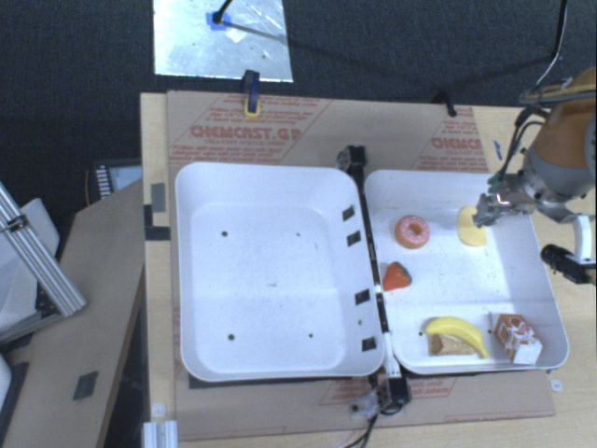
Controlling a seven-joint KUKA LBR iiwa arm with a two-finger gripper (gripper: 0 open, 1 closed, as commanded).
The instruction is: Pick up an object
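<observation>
The right bin (522, 278) holds several objects. A pink donut (411, 231) lies near its back left, with a pale yellow object (472, 231) just to its right. Nearer the middle divider is a red strawberry (396, 276). A banana (457, 329) rests on a brown bread slice (448, 346) at the front, and a small red and white box (516, 337) stands in the front right corner. My gripper (485, 215) reaches in from the right and is low over the top right edge of the yellow object, covering part of it.
The left bin (270, 269) sits beside the right one, joined at a black-clipped divider (366, 250). Both rest on a cardboard sheet (280, 129). A silver plate (222, 26) lies beyond the bench at the back. The arm's body (564, 147) hangs over the right bin's back right corner.
</observation>
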